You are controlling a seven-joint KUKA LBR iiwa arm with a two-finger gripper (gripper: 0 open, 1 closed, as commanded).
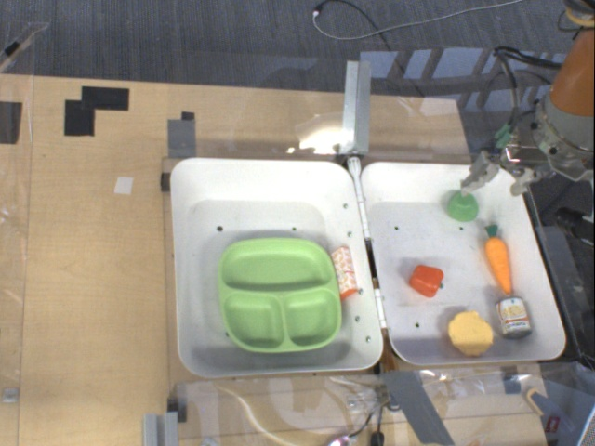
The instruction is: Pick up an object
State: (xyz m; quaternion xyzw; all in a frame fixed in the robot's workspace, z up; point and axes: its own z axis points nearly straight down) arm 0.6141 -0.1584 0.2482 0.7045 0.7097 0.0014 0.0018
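Above the right white bin's [548, 328] far corner, the hand [497, 177] hangs with fingers apart and nothing between them. Nearest lies the small green round object [462, 206]; descend straight, straddle it, then close.
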